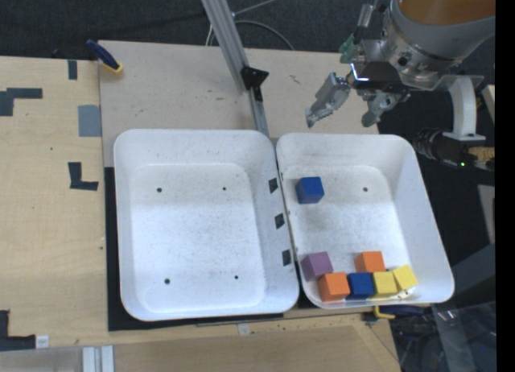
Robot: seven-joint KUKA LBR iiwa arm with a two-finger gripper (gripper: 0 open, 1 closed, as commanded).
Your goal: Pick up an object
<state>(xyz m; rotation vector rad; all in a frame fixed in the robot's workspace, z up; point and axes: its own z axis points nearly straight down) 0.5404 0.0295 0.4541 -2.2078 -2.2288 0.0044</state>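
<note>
My gripper hangs above the far rim of the right bin, its two fingers spread apart with nothing between them. A blue cube lies alone in the right bin's far-left part, below and left of the gripper. Along the bin's near wall sit a purple cube, two orange cubes, a second blue cube and two yellow cubes.
The left bin stands beside the right one. A slanted metal bar rises from the clamp between the bins at the back. A blue-and-yellow tool lies at the bench's far left.
</note>
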